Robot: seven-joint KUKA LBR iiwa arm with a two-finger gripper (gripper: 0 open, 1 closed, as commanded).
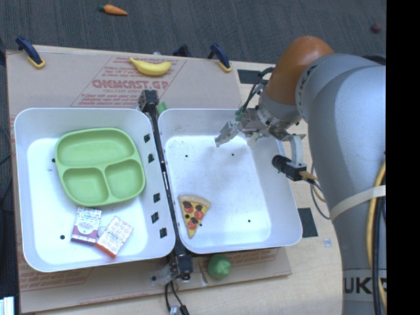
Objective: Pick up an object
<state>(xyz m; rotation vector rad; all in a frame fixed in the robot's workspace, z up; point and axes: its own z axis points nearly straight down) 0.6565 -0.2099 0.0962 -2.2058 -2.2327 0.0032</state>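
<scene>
Near right bin's front, pizza slice [193, 214], gripper [228, 134] well apart

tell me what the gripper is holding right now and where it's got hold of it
Nothing is held. The gripper hangs over the right bin near its far edge, with no object between its fingers; the pizza slice lies apart.

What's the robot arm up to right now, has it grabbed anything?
Gripper over right bin's far edge, nothing seen in it. Toy pizza slice lies untouched at the near left corner. Path between looks unobstructed.
</scene>
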